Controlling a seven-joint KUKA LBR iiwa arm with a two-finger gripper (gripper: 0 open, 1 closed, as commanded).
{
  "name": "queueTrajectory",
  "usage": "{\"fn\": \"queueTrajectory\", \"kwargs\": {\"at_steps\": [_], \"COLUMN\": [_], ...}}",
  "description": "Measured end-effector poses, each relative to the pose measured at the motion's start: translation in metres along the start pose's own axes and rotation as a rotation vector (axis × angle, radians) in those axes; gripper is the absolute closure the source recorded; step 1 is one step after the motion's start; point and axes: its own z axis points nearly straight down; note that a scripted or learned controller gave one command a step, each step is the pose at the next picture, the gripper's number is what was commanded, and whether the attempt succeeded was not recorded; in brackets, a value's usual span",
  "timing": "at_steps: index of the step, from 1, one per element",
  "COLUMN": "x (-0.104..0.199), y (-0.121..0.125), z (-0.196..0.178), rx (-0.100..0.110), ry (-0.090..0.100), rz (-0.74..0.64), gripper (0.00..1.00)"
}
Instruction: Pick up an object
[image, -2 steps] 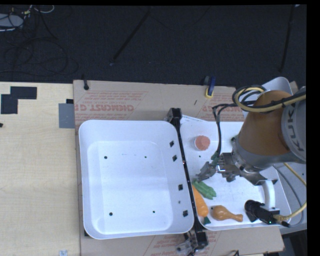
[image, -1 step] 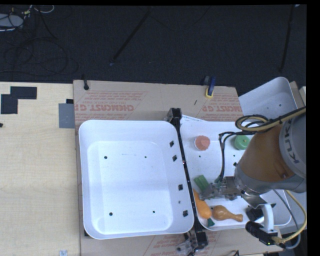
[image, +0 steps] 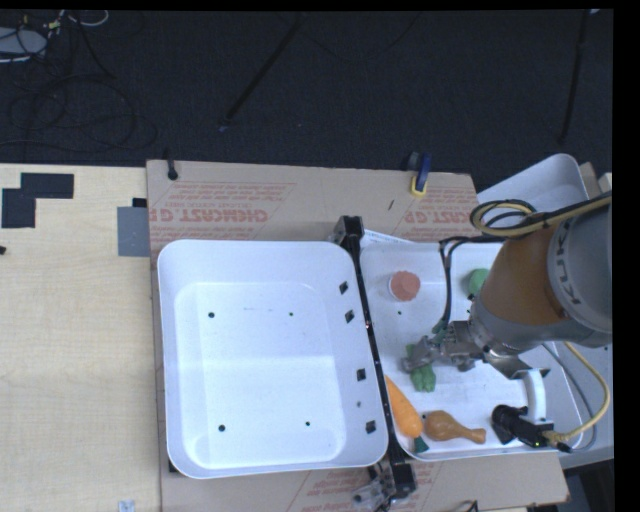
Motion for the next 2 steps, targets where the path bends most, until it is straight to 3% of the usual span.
{"fn": "queueTrajectory", "kwargs": {"at_steps": [1,2], "x": [-0.001,0.113], "y": [-0.002,-0.025], "z": [-0.011,-0.105], "rx": [0.003,-0.004], "ry": [0.002,0.007], "rz": [0.009,-0.009], "gripper": [1.0,1.0]}}
